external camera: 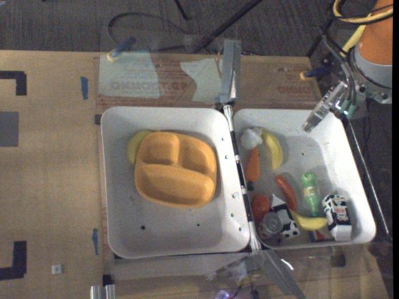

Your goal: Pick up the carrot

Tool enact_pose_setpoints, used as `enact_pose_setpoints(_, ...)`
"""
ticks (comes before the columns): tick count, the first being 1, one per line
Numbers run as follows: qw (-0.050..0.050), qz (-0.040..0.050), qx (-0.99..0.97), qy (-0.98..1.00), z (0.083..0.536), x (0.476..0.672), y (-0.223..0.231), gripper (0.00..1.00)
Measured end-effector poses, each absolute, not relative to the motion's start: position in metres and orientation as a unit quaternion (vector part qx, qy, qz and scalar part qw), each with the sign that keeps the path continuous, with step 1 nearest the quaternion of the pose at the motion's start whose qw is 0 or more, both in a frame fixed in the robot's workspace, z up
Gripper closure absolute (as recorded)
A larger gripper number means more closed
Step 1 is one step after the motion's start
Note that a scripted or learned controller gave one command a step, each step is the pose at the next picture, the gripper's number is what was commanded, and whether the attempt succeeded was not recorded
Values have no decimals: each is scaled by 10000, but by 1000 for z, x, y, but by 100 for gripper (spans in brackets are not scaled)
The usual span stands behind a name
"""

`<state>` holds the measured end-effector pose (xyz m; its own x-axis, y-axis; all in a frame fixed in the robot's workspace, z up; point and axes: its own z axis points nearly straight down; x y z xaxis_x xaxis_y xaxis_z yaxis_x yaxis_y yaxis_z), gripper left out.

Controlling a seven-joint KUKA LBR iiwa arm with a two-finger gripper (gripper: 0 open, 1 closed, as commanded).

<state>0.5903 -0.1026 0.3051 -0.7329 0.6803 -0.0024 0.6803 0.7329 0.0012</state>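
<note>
Fingers [310, 124] of the gripper [317, 117] are being held above the upper right part of the right bin [358, 167], and whether they are spread or pressed together cannot be told from the camera view, since they are being seen as one slim, slanted shape. Nothing is being shown between them, so no grasp is being reported. The carrot [252, 165] is being located in the same bin, against its left wall, just beside the divider between the two bins. It is lying with its long axis nearly up and down in the view, tilted slightly, with a white object [250, 137] touching or just above its upper end and a yellow banana [273, 149] just beside it on the right. From the fingers, the carrot is being found to the left in the view and somewhat toward the near edge of the bench, with open bin floor between. A red sausage-shaped toy [286, 190] and a green bottle [310, 192] are lying further right, apart from the carrot. The left bin [118, 217], in which an orange divided plate [176, 169] is resting, is not being involved. It is being judged that the approach has not yet been completed, and that the closing direction should be set across the carrot's narrow width.
</note>
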Motion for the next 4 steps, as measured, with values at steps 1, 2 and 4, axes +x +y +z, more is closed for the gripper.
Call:
enact_pose_setpoints(1, 39, 6, 4290, 9033, 314, 597, -143, 100)
enact_pose_setpoints(2, 54, -1, 2291, 9734, 336, 615, -171, 100)
enact_pose_setpoints(4, 50, -7, -73, 10000, 303, 649, -222, 100)
